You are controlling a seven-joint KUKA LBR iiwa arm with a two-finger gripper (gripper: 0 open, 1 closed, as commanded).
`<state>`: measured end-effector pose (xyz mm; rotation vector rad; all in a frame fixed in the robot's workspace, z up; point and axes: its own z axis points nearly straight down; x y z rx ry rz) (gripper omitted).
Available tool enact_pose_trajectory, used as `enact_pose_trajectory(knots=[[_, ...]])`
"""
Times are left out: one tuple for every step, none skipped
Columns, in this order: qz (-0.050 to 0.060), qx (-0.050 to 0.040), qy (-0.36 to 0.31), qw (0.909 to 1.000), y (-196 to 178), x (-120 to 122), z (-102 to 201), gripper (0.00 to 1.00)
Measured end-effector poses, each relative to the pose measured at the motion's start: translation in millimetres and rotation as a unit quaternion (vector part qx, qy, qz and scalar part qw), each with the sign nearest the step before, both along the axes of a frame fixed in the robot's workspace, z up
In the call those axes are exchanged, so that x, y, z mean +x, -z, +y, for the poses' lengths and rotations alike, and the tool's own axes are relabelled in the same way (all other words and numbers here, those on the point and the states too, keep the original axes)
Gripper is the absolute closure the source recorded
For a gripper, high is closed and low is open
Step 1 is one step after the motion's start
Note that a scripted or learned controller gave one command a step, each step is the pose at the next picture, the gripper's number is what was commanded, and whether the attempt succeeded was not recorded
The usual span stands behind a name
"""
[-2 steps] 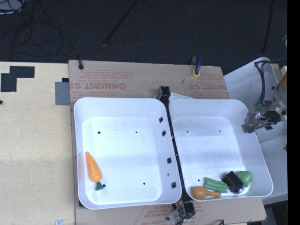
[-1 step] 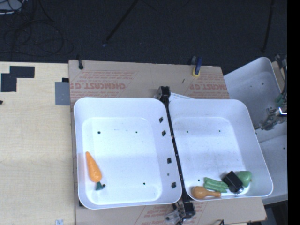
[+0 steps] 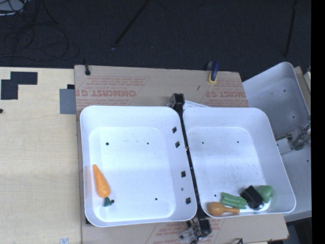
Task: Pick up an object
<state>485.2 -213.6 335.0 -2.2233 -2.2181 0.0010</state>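
An orange carrot-shaped toy (image 3: 100, 182) with a small dark green stub at its lower end lies at the front left of the left bin (image 3: 129, 117). In the right bin (image 3: 228, 117), at the front right corner, several small items cluster together: a black block (image 3: 252, 196), a green rounded piece (image 3: 265, 191) behind it, a green elongated piece (image 3: 233, 201), and an orange-tan pear-shaped piece (image 3: 221, 209).
The two white bins sit side by side on a cardboard sheet (image 3: 152, 88), joined by a black clip strip (image 3: 184, 159). A blue and yellow clamp (image 3: 213, 72) holds the cardboard's far edge. A grey metal plate (image 3: 282, 93) stands at the right.
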Motion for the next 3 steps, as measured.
enact_pose_trajectory(knots=[[0.003,0.0013,-0.003,1.0,79.6,63.2,2.0,1.0],[0.001,0.0004,-0.001,1.0,70.5,57.3,0.9,1.0],[0.001,0.0006,-0.001,1.0,62.8,43.3,1.3,1.0]])
